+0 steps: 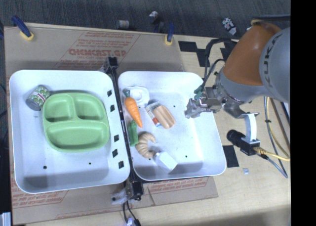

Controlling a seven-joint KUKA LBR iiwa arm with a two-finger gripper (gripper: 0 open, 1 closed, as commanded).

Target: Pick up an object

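Bench (256, 180) carries two bins; right bin (210, 143) taken as landmark; left bin (24, 170) beside it holds green divided plate (76, 121) and a small can (37, 96). Arm (256, 67) reaches over the right bin's right rim; gripper (193, 109) hangs above bare floor there, nothing between it; open or closed: cannot tell. Step judged: approach, no object picked yet. Candidates at the right bin's left side: carrot (133, 111), bread roll (164, 116), pretzel (145, 143), white block (167, 160); next move calls for travel leftward, then descent.

A plate (76, 121) lies in the left bin (24, 170), a carrot (133, 111) in the right bin (207, 156).
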